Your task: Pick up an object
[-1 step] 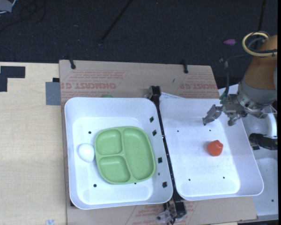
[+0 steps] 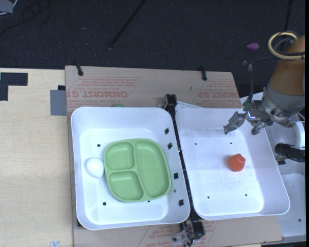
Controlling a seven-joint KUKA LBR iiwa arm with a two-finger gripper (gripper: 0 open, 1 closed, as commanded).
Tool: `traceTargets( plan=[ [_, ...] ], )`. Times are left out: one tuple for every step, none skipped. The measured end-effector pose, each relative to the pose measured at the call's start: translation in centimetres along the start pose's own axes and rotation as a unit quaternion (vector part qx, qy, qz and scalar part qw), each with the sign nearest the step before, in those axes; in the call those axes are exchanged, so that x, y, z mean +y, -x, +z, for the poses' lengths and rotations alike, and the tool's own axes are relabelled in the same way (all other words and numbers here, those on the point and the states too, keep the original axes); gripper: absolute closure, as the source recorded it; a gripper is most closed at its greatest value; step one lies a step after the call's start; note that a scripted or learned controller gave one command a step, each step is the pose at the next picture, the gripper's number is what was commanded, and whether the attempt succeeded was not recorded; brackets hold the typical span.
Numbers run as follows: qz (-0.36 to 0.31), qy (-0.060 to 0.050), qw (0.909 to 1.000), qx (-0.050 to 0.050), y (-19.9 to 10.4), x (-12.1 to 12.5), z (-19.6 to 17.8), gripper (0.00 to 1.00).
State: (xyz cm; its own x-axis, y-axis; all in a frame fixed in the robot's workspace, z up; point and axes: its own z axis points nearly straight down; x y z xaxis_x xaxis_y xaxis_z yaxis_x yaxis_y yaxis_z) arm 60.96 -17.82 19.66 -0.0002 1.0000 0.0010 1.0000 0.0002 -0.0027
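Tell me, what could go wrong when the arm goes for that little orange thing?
The gripper sits above the right bin's far edge, apart from the small orange object, so it holds nothing yet. That object looks small and rounded; the fingers might nudge it and send it rolling rather than close on it. It also lies near the bin's right wall, so a slightly off descent could hit the rim instead.

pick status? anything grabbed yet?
Done: nothing lifted. The orange object lies on the right bin floor; the white egg sits beside the green tray in the left bin. In hand: nothing; the gripper hangs open over the right bin's upper right edge. Left: descend, grasp, lift.
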Motion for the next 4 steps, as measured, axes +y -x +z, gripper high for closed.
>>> traceTargets(
  plan=[
    [0.000, -0.003, 1.0000, 0.000, 0.5, -0.6, 6.1, 0.00],
    [0.000, -0.001, 1.0000, 0.000, 0.3, -0.7, 11.2, 0.00],
    [0.000, 0.000, 1.0000, 0.000, 0.4, -0.6, 9.9, 1.00],
    [0.000, 0.002, 1.0000, -0.001, 0.1, -0.9, 5.6, 1.00]
  ],
)
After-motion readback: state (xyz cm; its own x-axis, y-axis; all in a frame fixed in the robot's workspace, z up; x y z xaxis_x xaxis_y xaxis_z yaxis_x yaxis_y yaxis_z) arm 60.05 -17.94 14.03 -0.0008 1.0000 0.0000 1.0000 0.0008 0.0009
